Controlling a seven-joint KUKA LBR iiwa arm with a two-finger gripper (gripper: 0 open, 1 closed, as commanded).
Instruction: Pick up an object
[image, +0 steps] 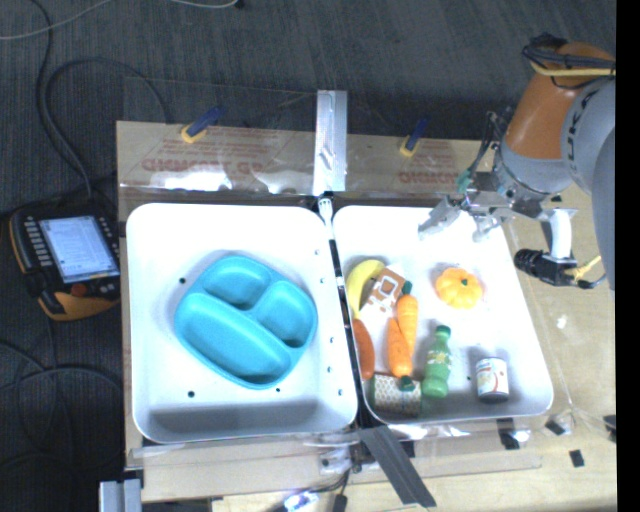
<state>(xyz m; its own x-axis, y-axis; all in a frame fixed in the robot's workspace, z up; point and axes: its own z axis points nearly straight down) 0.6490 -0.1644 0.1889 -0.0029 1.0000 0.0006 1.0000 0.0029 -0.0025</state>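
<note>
Seen from above, two shallow white bins sit side by side on the table (140, 150). The left bin (150, 300) carries a blue divided tray (247, 318), set at an angle across its floor. The right bin (525, 330) holds a cluster of toy groceries: a yellow banana (362, 277) near the dividing wall, a small printed carton (379, 294) just beside it, an orange carrot (402, 334), a red-orange sausage-shaped piece (363, 348) along the left wall, a green bottle (437, 362), a small can (490, 379) near the front right corner, a patterned pouch (395, 396) at the front edge, and a small orange pumpkin (459, 287) lying apart from the rest.

The grey arm (560, 120) with its orange band reaches in from the right. Its pincer (462, 219) hangs over the back right corner of the right bin, its two fingers spread apart with nothing between them, above and behind the pumpkin. A handheld control pendant (65, 255) lies on the dark floor to the left of the table.
</note>
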